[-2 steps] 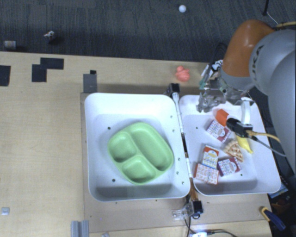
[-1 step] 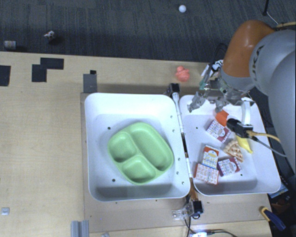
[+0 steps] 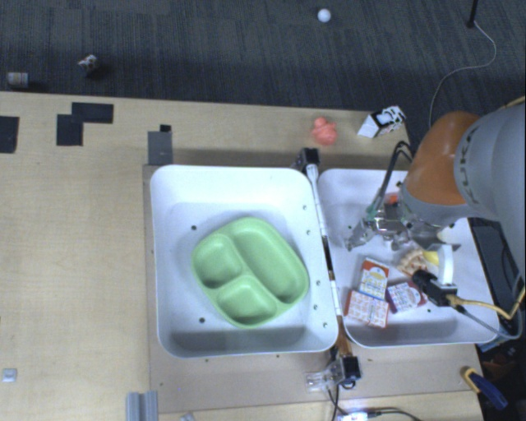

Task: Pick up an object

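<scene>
1. Probably the pick will come from the right bin, since the small goods lie there. An upper carton and a lower carton, both printed, lie touching or nearly so, with a purple packet just beside them and a tan lump near the arm.
2. None of these is lifted; all rest flat on the bin floor, bunched toward the near right corner. My guess is they were tipped in loose rather than arranged.
3. The gripper hangs over the bin's bare middle, just above the upper carton in the view and apart from it. Whether it is released or clenched I cannot tell, and nothing visible is carried by it.
4. That stance reads as an approach, low and angled toward the divider, not a grasp made.
5. Across the divider, the left bin holds one green plate with three sections, lying flat and alone. It is broad, and I would judge it awkward to pinch.
6. Both bins sit side by side on a pale wooden bench, which carries black tape patches at the left and a pink ball behind the bins.
7. Beyond is dark carpeted floor with a white ball on it.
</scene>
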Action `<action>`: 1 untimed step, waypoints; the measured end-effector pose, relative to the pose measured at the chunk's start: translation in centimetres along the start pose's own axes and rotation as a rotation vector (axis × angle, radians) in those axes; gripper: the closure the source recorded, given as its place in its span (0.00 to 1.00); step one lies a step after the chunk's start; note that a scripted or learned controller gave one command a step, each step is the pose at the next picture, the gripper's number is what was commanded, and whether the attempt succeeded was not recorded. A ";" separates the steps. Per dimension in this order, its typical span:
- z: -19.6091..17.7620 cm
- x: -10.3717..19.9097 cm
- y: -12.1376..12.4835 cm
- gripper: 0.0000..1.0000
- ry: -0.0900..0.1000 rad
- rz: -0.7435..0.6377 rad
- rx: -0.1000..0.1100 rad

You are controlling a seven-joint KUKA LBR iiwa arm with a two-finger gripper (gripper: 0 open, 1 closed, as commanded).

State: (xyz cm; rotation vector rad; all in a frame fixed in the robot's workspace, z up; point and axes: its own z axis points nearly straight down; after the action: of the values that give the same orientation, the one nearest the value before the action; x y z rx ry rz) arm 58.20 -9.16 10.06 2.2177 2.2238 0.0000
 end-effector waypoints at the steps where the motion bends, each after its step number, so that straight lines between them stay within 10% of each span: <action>1: -1.1 0.1 0.2 1.00 0.001 -0.001 -0.006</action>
State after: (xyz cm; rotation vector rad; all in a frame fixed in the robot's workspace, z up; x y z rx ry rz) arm 58.39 -9.04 11.20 2.2134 2.2227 0.0073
